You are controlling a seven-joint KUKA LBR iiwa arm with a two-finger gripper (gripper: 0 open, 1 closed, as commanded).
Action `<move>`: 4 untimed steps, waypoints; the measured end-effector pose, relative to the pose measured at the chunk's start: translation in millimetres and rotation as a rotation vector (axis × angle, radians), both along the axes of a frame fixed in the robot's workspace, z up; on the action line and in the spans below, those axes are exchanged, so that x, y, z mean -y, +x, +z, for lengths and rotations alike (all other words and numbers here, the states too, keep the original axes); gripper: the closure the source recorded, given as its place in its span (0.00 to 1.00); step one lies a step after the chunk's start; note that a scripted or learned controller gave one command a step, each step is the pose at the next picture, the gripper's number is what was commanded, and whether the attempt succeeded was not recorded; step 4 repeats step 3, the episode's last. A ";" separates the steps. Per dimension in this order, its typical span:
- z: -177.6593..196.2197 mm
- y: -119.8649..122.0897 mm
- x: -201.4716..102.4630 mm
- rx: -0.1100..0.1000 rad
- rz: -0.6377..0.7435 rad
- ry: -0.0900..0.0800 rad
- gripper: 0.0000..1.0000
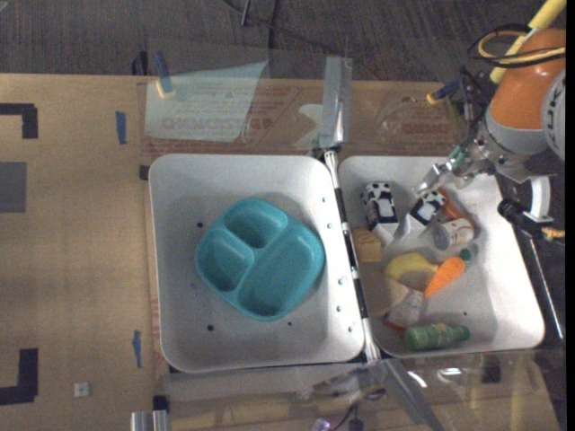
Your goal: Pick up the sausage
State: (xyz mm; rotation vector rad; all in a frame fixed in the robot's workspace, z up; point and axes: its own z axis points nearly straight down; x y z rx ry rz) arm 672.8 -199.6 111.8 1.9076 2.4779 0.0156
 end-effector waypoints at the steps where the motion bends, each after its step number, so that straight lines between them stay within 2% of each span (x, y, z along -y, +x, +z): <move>1: -6.1 2.8 5.9 -0.010 -0.034 0.017 0.00; 2: 9.3 7.9 8.6 0.017 -0.032 0.000 1.00; 4: 21.9 9.9 8.6 0.024 -0.030 -0.002 1.00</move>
